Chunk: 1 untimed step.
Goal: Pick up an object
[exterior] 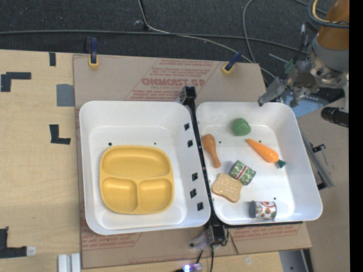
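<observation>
Robot arm poised over far right corner of toy-food bin

The gripper (pixel 276 92) hangs above the right bin's (pixel 303 169) far right rim, its fingers' spread impossible to tell. Inside lie a green ball (pixel 240 127), carrot (pixel 263 151), drumstick (pixel 211 149), green packet (pixel 243 172), toast slice (pixel 227 188) and small can (pixel 262 209), with bare floor along the far wall. The left bin (pixel 91 169) holds a yellow divided plate (pixel 136 179).

Dark grey carpet-like floor (pixel 170 10) across top, w/ black cables (pixel 142 24) trailing over it. Light wood bench (pixel 34 152) w/ black tape marks (pixel 57 134). Brown cardboard sheet (pixel 164 78) on top, printed red, held by two clamps (pixel 92 58) at far edge.
</observation>
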Available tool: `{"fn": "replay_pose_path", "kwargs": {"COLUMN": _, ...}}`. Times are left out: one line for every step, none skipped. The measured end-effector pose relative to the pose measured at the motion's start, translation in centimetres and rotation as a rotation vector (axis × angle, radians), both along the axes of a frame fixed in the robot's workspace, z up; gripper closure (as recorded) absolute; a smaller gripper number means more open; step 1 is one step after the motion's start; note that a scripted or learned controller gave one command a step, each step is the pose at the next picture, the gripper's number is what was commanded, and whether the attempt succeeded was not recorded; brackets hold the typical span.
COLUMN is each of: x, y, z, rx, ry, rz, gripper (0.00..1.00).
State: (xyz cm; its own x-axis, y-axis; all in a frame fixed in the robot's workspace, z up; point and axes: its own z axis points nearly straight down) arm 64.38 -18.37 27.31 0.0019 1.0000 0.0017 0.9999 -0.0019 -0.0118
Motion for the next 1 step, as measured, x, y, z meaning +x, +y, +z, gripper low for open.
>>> {"fn": "replay_pose_path", "kwargs": {"x": 0.17, "y": 0.06, "z": 0.66, "rx": -0.002, "ry": -0.010, "rz": 0.003, "gripper": 0.00}}
